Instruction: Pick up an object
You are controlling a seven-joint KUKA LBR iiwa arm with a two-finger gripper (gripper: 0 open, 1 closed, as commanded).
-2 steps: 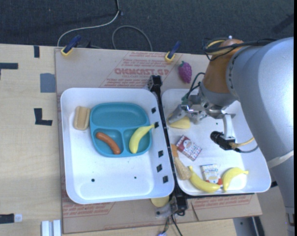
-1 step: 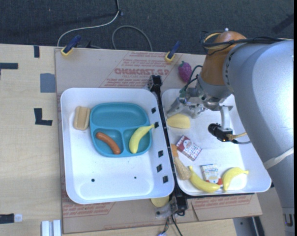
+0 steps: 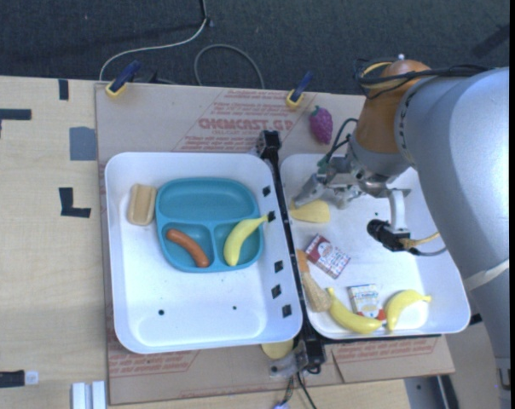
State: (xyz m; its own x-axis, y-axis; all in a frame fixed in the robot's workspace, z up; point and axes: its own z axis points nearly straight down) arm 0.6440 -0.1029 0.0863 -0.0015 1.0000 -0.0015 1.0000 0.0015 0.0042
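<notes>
Arm (image 3: 462,143) enters from the right and covers the right bin's far right corner. Jaws (image 3: 313,192) sit low in the right bin (image 3: 445,271) near its far left corner, at the divider; metal fingers blur together, so cannot tell if the jaws are open or closed.

A pale yellow piece (image 3: 312,213) lies just under the tip; contact unclear.

Right bin also holds: 1 red packet (image 3: 327,256), 1 white packet (image 3: 364,299), 2 bananas (image 3: 353,318) (image 3: 404,303) at the near edge, 1 tan piece (image 3: 313,290) by the divider, hard to identify.

Left bin (image 3: 198,326): 1 blue tray (image 3: 208,203) holding 1 sausage (image 3: 188,247) and 1 banana (image 3: 240,239); 1 bread slice (image 3: 141,204) just beside the tray's left side.

On the table past the right bin: 1 purple fruit (image 3: 321,124). A yellow item (image 3: 277,348) is half hidden under the bins' near edge.
</notes>
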